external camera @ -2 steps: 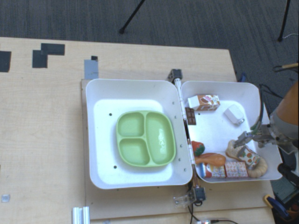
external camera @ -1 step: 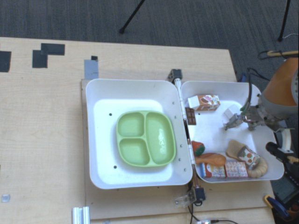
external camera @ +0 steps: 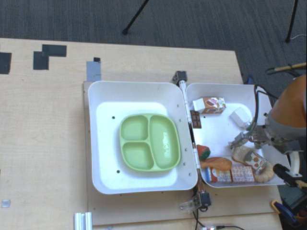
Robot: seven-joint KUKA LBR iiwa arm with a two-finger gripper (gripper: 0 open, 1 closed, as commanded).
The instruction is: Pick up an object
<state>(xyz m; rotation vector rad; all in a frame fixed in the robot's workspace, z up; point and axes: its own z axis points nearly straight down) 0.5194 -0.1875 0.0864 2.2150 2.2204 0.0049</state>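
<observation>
Green and divided, a tray sits alone in the left bin, probably as a drop spot. The right bin holds the clutter: carton, orange toy, flat box. Over its right side the gripper hangs, fingers spread, a wrapped packet just below them, not held.

Toys and food packs in the right bin

A small carton lies near the top; carrot, box and bread crowd the bottom.
</observation>
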